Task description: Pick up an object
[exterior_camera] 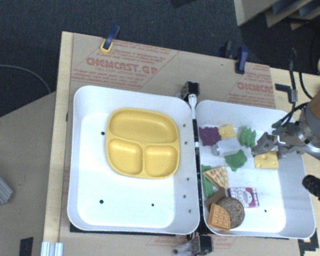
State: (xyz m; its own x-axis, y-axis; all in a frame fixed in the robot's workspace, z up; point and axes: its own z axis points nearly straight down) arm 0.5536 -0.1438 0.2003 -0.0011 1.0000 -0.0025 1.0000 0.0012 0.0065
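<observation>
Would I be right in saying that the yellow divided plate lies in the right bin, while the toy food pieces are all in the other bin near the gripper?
Not quite: the camera view shows the yellow divided plate lying in the left bin, not the right one. The toy food pieces are indeed all in the other bin, near the gripper.

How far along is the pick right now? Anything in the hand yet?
Done: the hand has reached into the right bin and sits low by the yellow cheese wedge. In hand: nothing visibly lifted; whether it grips anything is unclear. Left: secure and raise an object. The yellow divided plate lies in the left bin.
</observation>
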